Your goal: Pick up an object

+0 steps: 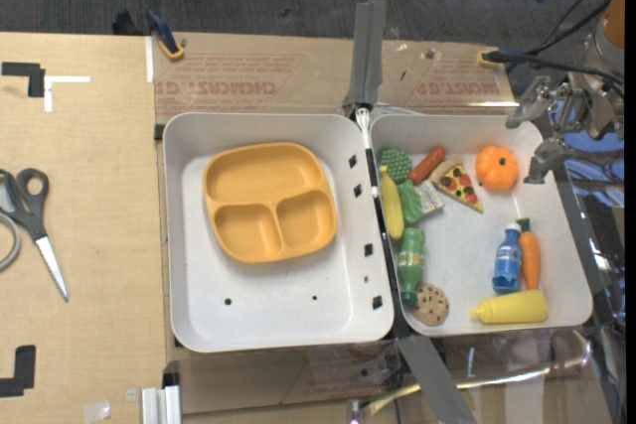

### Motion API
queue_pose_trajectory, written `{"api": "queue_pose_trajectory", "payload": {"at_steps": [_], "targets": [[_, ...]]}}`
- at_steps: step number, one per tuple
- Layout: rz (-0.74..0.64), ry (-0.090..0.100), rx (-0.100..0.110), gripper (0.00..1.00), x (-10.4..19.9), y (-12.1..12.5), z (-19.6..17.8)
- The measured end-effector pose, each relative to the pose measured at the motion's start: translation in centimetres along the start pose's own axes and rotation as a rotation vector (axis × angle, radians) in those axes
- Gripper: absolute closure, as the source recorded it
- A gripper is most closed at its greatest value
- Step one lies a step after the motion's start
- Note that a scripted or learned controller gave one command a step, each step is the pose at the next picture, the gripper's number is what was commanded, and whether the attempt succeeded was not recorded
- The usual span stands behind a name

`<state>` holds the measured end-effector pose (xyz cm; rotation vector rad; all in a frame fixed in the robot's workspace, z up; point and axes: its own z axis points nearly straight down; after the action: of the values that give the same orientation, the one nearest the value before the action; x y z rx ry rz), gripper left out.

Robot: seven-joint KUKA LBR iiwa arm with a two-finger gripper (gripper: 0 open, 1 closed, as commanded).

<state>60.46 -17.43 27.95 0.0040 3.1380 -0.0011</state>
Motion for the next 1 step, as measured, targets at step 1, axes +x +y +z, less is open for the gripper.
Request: {"api": "queue_pose_trajectory", "payload": {"at_steps": [1], "targets": [[-0.016, 0.001, 0.000, 0.00, 6.34, -0.79, 16.02]]}}
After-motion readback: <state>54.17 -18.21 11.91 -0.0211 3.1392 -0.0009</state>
